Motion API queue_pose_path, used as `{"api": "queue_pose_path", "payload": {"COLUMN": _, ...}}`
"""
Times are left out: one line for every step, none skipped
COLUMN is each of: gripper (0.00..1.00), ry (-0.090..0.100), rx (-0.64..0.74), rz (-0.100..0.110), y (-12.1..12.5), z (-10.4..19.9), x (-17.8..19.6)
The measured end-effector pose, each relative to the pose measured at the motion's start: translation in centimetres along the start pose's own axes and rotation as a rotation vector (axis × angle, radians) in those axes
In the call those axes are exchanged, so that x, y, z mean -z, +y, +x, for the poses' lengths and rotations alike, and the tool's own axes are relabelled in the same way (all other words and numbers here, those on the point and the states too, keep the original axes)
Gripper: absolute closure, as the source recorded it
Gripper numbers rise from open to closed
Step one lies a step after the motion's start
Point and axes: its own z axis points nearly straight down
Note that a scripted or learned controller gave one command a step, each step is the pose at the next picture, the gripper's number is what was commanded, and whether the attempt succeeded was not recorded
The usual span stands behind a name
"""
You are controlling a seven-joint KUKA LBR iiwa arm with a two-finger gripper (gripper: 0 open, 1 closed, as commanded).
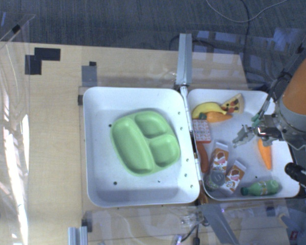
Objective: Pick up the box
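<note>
Box (220, 158), small w/ orange-and-white print, lies flat in the right bin (255, 97), toward its near-left part, beside a second like carton (235, 175) and a green bottle (261, 188). Gripper (249, 131) hovers just right of and above the box, fingers apart, nothing btwn them. Carrot (265, 154) lies to its right; banana (208, 108) farther back. Approach phase, by the look: next move needs a short shift left, then descent over the box w/o clipping the neighbour carton.

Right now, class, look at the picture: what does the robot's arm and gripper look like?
The arm is a rounded body with a broad orange band above a grey wrist section. The gripper is small, of thin pale metal parts, with green marks near its base.
</note>
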Motion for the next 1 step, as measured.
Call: {"api": "queue_pose_path", "payload": {"gripper": 0.0, "ry": 0.0, "rx": 0.069, "rz": -0.002, "y": 2.2, "z": 0.73, "x": -13.99}}
